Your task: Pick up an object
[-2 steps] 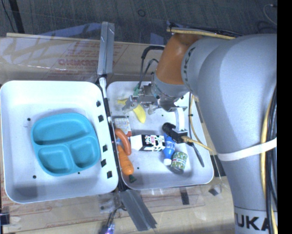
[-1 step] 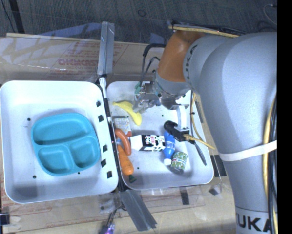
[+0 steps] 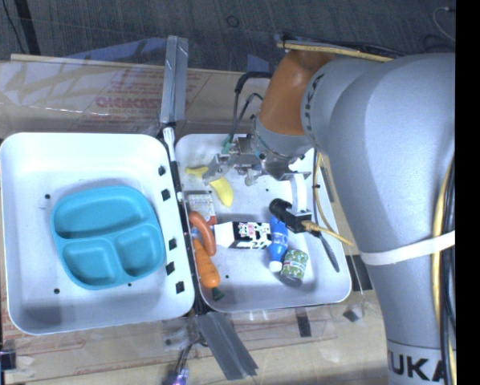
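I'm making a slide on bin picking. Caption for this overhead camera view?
KUKA arm's gripper low over right bin clutter near a yellow banana; blue divided tray in left bin.

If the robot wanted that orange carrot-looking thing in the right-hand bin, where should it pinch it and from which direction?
Probably across the middle of the carrot, coming straight down from above. It lies flat and long, close along the left wall of the right bin, so the fingers would best close across its narrow width, though the wall leaves one finger little room. The gripper is now at the bin's far end.
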